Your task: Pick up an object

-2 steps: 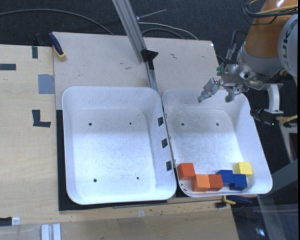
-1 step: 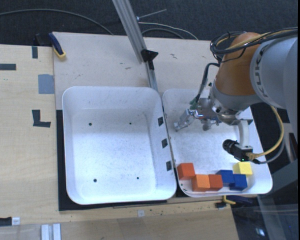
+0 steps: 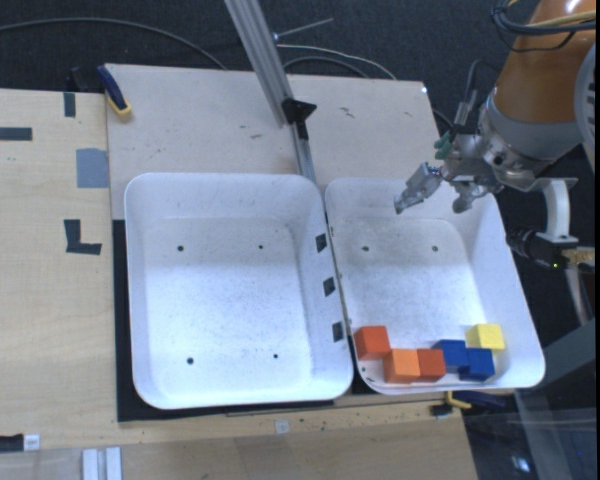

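Several small blocks lie along the near edge of the right bin (image 3: pixel 500 258): an orange-red block (image 3: pixel 372 341), an orange block (image 3: pixel 405 365), a red block (image 3: pixel 431 363), a blue block (image 3: pixel 467 359) and a yellow block (image 3: pixel 486 337) resting against the blue one. My gripper (image 3: pixel 438 192) hangs above the far part of the right bin, well away from the blocks. Its two fingers stand apart, open, with nothing between them.
The left bin (image 3: pixel 140 268) stands beside the right one, sharing a middle rim. A slanted metal rail (image 3: pixel 265 58) rises behind the bins. A blue and yellow tool (image 3: pixel 114 92) lies at the bench's far left. Cables run across the dark floor behind.
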Robot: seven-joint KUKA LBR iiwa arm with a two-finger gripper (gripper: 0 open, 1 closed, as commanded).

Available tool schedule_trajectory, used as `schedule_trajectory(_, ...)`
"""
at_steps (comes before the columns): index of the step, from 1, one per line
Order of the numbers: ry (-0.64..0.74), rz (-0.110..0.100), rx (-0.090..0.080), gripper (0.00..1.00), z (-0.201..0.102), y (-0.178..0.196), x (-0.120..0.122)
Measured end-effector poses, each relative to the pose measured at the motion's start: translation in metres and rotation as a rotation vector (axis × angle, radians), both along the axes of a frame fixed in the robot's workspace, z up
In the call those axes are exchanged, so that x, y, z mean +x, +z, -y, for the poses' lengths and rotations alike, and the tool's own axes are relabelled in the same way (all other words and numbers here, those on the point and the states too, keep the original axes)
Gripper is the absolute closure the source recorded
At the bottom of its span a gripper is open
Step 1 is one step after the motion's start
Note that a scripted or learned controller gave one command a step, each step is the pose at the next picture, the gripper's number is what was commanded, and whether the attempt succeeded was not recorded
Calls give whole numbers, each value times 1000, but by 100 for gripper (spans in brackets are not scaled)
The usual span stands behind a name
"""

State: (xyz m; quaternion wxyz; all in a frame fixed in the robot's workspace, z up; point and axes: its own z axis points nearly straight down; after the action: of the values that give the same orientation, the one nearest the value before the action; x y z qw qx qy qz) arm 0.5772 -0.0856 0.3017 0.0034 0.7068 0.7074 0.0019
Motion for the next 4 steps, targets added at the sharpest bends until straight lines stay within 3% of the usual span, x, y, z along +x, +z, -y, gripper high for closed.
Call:
schedule_trajectory(1, -1, -18, 2, 0, 15, -138, -5)
schedule_trajectory(2, 5, -7, 4, 0, -27, -109, -10)
schedule_trajectory(3, -6, -19, 2, 0, 20, -180, -60)
schedule_trajectory(4, 1, 1, -1, 0, 32, -91, -17)
